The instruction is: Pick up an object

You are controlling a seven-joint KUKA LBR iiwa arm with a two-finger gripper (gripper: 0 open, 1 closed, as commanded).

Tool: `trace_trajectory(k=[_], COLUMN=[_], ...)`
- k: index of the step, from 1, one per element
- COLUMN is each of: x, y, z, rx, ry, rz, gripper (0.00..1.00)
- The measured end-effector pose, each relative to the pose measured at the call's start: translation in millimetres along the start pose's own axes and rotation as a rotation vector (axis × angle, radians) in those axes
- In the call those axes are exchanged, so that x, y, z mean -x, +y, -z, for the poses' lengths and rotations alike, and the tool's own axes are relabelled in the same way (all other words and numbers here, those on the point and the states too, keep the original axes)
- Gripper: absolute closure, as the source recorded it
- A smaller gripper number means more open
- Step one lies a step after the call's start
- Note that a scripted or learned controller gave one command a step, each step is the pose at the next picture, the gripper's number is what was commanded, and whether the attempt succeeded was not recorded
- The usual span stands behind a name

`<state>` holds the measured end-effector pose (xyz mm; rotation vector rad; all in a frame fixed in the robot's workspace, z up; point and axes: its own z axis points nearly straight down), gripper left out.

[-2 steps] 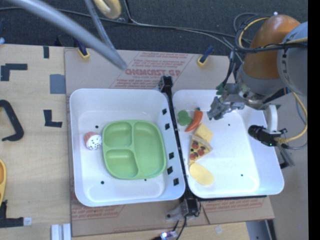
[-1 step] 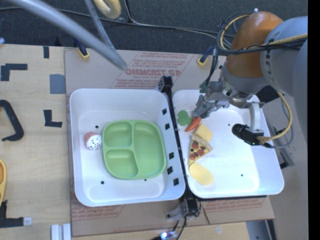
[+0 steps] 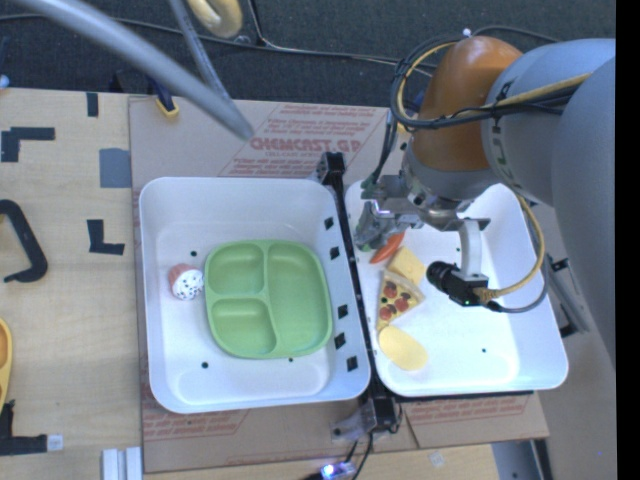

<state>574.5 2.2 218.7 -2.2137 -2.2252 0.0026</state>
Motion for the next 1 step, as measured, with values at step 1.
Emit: trace_trajectory(k=[1], x=[-51.2], y=[-2.9], z=[11.6], rx=[0.003], ry=[0.001], rz=[0.002], gripper=[1.00])
